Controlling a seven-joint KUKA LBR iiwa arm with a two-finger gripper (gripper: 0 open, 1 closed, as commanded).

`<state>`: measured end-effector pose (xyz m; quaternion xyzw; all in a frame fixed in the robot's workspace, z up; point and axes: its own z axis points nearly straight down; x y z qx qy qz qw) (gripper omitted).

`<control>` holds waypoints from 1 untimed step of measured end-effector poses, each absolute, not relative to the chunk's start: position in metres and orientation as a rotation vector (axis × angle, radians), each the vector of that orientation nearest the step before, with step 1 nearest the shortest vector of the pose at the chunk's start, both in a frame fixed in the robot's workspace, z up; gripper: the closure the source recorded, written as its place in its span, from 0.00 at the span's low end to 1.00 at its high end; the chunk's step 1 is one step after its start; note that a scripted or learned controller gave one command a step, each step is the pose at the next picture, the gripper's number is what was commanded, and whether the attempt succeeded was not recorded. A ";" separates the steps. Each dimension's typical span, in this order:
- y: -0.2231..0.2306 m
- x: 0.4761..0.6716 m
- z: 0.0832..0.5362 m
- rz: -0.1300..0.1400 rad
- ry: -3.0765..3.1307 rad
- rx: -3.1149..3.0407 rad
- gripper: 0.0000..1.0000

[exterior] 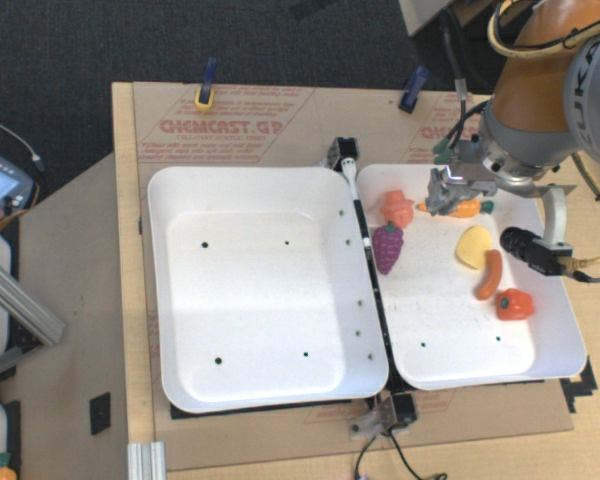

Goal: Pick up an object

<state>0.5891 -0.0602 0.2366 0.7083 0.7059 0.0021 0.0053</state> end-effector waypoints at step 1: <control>-0.036 0.555 0.263 0.000 2.225 2.221 1.00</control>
